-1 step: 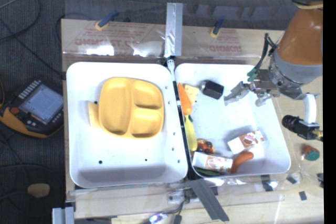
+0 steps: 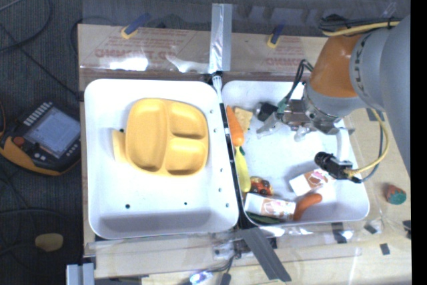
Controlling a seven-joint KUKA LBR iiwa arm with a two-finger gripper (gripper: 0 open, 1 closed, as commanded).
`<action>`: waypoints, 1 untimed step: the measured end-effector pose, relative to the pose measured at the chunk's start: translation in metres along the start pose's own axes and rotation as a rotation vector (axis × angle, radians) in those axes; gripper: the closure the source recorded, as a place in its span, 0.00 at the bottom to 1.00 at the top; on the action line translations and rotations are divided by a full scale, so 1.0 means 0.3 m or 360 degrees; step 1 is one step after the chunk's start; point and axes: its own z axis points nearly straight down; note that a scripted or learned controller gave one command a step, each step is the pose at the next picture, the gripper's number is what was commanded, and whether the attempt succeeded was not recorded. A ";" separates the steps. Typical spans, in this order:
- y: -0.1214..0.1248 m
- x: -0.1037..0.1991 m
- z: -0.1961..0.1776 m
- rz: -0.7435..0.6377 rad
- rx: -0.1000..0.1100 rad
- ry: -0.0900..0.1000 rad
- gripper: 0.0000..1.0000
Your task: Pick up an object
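Note:
My gripper (image 2: 281,132) hangs over the upper middle of the right bin (image 2: 353,210), open, with bare white floor between its fingers. To its left, along the bin's left wall, lie an orange carrot (image 2: 233,127) and a pale tan piece (image 2: 244,117). Below them is a slim yellow-green item (image 2: 242,169). Near the front wall lie a printed box (image 2: 270,206), a reddish sausage (image 2: 307,204) and a small white and red carton (image 2: 311,179). A small dark, red and orange toy (image 2: 261,185) rests by the box. None of these touches the gripper.
The left bin (image 2: 100,210) holds a yellow divided tray (image 2: 166,135) with a pale yellow piece (image 2: 118,145) tucked at its left side. A taped divider (image 2: 221,43) runs between the bins. A teal and red object (image 2: 396,195) lies on the bench outside the right bin.

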 end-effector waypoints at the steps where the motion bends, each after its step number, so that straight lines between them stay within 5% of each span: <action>1: 0.179 0.006 0.121 0.0072 -0.0019 -0.0001 0.00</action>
